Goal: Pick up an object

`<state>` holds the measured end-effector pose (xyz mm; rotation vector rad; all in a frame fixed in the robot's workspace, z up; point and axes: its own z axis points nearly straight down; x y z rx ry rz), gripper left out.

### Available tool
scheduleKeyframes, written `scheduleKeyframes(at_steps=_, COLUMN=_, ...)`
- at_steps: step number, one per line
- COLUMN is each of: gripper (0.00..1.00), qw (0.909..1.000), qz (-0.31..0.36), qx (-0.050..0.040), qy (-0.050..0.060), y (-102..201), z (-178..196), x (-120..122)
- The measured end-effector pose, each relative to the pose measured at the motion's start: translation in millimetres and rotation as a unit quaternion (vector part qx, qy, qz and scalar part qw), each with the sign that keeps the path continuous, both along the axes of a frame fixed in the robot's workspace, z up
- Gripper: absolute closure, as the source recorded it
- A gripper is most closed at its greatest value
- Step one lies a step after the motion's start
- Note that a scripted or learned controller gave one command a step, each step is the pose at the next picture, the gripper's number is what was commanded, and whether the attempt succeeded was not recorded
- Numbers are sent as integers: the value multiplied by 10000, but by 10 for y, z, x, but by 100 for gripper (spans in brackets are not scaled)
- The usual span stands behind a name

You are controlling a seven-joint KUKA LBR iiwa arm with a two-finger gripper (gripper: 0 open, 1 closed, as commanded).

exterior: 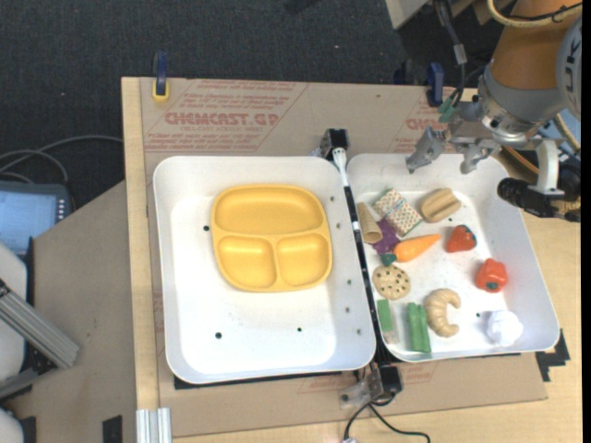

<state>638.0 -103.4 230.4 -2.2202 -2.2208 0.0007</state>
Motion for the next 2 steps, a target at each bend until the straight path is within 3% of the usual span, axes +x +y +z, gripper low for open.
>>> scheduleKeyframes(at_steps=1, gripper=0, qw=10000, qz=-15, qx=15, qy=-3, y=-204, z=-1509, x=283)
scheduleKeyframes(at_steps=2, gripper=0, qw=10000, qz=-5, qx=1, qy=13, y=-223, z=-1456, x=47)
